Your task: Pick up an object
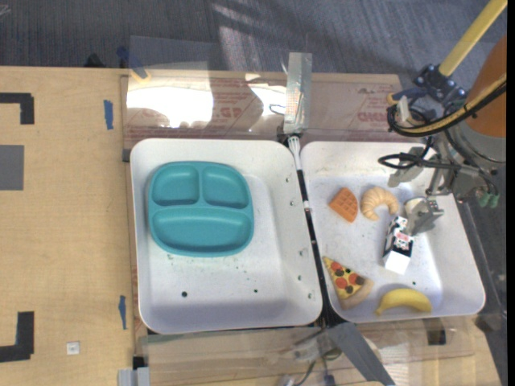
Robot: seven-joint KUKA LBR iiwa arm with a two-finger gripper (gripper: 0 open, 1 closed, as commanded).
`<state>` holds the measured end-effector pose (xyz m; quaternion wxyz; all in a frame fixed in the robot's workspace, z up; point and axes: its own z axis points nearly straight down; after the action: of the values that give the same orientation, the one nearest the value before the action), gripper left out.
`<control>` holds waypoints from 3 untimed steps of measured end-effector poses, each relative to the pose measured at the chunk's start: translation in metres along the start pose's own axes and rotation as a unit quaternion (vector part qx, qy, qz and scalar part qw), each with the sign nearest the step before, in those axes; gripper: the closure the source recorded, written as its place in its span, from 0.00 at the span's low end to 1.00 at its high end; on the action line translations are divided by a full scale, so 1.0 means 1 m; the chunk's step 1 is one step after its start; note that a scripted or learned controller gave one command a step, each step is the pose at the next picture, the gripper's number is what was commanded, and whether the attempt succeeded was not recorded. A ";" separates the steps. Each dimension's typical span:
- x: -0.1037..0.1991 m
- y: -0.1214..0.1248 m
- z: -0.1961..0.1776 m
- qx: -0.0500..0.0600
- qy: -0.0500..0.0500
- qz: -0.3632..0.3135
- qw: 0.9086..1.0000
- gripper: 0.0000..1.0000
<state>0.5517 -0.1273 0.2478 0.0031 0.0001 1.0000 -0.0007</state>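
The right bin [451, 296] holds several toy foods: an orange waffle piece [344, 205], a tan croissant [378, 202], a small white carton with dark print [397, 246], a pizza slice [346, 280] and a yellow banana [404, 300]. My gripper [420, 215] hangs low over the right side of this bin, just right of the croissant and directly above the carton's top end. It may be touching the carton, but I cannot tell. Nothing is visibly lifted.
The left bin [273, 296] carries a teal divided plate [201, 207]. A metal divider post [296, 95] stands at the back between the bins. Black cables [418, 115] loop off the arm above the right bin's back corner. Bare wood bench [56, 215] lies to the left.
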 end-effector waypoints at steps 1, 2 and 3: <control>-0.041 -0.040 0.158 0.001 -0.005 0.083 0.997 0.00; -0.044 -0.039 0.145 0.002 -0.010 0.081 0.997 1.00; -0.045 -0.005 0.062 0.000 -0.003 0.233 0.972 1.00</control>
<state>0.5968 -0.1324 0.1864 0.0062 0.2331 0.9724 0.0006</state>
